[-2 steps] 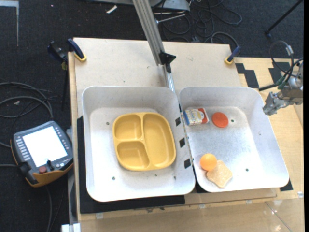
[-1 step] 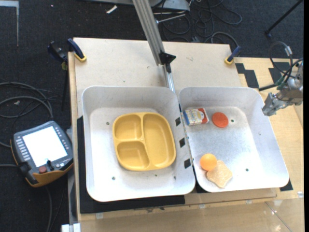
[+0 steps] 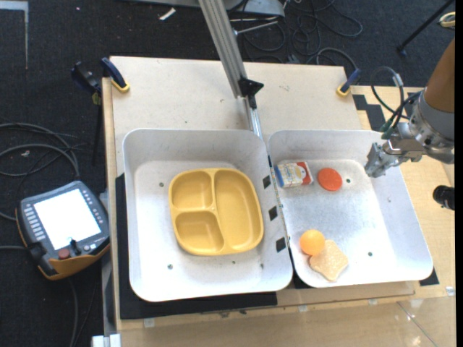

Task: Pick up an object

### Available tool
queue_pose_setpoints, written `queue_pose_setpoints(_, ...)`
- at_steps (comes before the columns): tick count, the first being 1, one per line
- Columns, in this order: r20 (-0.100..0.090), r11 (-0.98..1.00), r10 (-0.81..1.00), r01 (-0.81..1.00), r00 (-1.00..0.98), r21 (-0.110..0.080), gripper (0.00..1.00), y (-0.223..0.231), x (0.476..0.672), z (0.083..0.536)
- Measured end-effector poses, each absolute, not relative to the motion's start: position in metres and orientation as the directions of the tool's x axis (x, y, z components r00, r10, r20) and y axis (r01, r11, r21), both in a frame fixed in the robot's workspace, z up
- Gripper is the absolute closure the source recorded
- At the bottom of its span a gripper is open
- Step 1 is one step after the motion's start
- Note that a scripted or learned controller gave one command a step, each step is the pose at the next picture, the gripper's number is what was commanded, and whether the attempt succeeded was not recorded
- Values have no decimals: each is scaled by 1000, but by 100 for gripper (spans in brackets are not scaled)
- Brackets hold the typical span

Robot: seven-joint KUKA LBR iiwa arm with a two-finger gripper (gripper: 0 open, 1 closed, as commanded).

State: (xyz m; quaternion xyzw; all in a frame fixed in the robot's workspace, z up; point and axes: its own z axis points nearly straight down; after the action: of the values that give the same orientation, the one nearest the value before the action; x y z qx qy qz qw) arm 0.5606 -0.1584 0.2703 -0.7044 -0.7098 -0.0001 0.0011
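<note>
1. The grey two-finger pincer (image 3: 377, 162) hangs at the far right edge of the right shallow white plastic bin (image 3: 394, 215), over its sloping wall. Nothing shows between its tips; how wide they stand is too small and blurred to tell.
2. Nearest to it, off to its left on the bin floor, lies the flat round red-orange disc (image 3: 330, 179). A thing this low is likely hard to pinch: the tips could strike the floor or slide over the top and close on air.
3. Just beyond the disc, further left, lies the small white and blue carton with a red patch (image 3: 293, 173), close to the wall dividing the bins. A descent there risks one finger catching that wall or nudging the disc.
4. Down and to the left of the pincer, towards the near rim, the small orange ball (image 3: 312, 242) touches the tan bread-like slice (image 3: 329, 262). The ball may roll away under a glancing contact, and a grab at either could shove the other.
5. Furthest left, in the left shallow white bin (image 3: 141, 194), sits the yellow three-compartment plastic plate (image 3: 215, 211), wide and probably awkward for a narrow grasp.
6. From its present place over the wall, a straight drop would meet the bin's slope, not an object.
</note>
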Motion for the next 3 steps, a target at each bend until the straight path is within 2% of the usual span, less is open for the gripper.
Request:
queue_pose_setpoints(1,2,8,1000,1000,-8,-1,100,-103,562,254)
queue_pose_setpoints(2,2,9,1000,1000,-9,-1,100,-49,571,249)
queue_pose_setpoints(3,2,10,1000,1000,-10,0,100,15,570,248)
